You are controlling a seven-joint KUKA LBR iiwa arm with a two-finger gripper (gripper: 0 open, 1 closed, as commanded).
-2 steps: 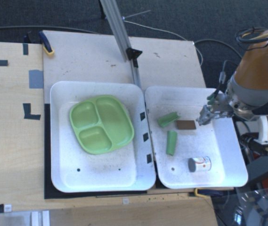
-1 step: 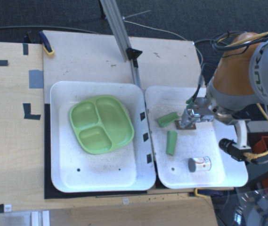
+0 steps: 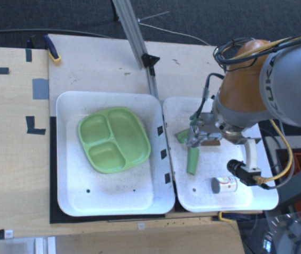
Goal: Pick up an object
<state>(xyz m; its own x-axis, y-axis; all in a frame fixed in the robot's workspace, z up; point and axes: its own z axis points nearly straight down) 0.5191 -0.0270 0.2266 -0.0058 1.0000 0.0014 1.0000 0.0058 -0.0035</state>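
In the right bin (image 3: pixel 208 199) a green stick-shaped object (image 3: pixel 192 162) lies nearly upright in the view. A smaller green piece (image 3: pixel 182 136) sits just above and left of it. My gripper (image 3: pixel 197 136) hangs low over the top end of the stick, right beside the small green piece, and its body hides where they meet. A small white cylinder with a red band (image 3: pixel 224 184) lies near the bin's front right. I see nothing lifted off the bin floor.
The left bin (image 3: pixel 65 142) holds a green divided plate (image 3: pixel 113 139). A slanted metal pole (image 3: pixel 131 25) reaches down to the gap between the bins. Black cable and a connector (image 3: pixel 240 169) hang from the arm over the right bin. A blue-and-yellow clamp (image 3: pixel 52 49) sits at the bench's back left.
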